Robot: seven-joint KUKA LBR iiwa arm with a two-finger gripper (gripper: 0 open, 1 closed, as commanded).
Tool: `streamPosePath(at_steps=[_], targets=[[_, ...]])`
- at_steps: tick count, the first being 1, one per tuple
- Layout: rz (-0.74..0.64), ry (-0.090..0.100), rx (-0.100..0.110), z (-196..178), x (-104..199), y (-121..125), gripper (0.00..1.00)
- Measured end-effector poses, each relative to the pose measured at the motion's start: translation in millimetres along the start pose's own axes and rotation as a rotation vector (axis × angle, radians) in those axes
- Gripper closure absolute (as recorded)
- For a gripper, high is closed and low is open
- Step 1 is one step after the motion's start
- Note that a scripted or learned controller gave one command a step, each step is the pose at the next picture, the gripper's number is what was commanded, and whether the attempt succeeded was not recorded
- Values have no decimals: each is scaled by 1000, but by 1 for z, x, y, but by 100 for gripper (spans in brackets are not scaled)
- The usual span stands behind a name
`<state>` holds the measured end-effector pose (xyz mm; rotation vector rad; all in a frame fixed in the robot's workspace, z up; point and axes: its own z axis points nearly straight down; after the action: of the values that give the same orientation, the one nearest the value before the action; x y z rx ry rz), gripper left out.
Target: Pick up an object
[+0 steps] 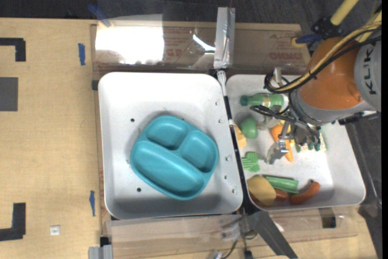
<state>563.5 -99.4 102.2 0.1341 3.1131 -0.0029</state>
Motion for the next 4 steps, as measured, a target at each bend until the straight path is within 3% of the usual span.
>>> streamPosePath(at_steps=[1,2,3,4], targets=[[144,14,-1,13,-7,-4,0],[143,-2,-1,-1,-12,-4,100],[143,0,-1,0,-11,-4,0],[126,15,0,14,-29,-17,0]])
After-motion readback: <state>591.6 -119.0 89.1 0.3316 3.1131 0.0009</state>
